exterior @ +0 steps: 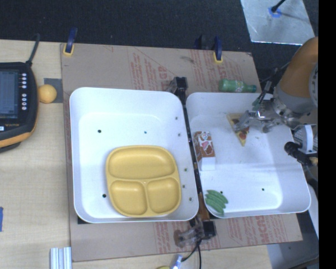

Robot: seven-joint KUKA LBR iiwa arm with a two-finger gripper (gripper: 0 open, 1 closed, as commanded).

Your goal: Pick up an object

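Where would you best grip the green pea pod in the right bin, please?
Probably across the narrow width of the green pea pod, coming straight down from above. It lies flat at the right bin's near-left corner, beside the rim, so a sideways approach would likely meet the wall.

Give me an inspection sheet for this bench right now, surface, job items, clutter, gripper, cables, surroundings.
Surface: cardboard sheet under two white bins, clamped at the back.
Job's things: pizza slice toy, snack packet, green pea pod in the right bin; yellow divided tray in the left bin.
Clutter: green bottle, yellow ball.
Gripper: gripper low beside the pizza slice toy.
Cables: cable at the front edge.
Surroundings: teach pendant at left.
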